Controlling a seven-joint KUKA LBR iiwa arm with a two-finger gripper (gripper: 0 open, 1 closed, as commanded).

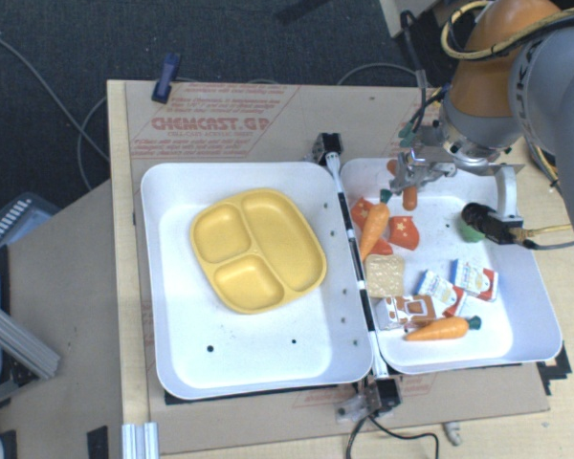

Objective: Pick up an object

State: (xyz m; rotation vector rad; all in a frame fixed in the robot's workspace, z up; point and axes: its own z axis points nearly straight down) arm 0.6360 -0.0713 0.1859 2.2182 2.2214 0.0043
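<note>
Bright, even overhead light; mostly sharp frame

The white bins (pixel 172 352) nearly wash out, with soft glare on the yellow tray (pixel 258 250) and faint short shadows beneath objects; the dark floor (pixel 48 46) looks grainy, corners slightly soft.

Two bins sit side by side on the bench: the left bin (pixel 172 333) holds a divided plate (pixel 257 250) near its centre. In the right bin (pixel 526 333), a carrot (pixel 373 228) lies at nine o'clock, a cracker (pixel 384 275) just below it, another carrot (pixel 440 329) at six o'clock, packets (pixel 459 283) near centre.
</note>
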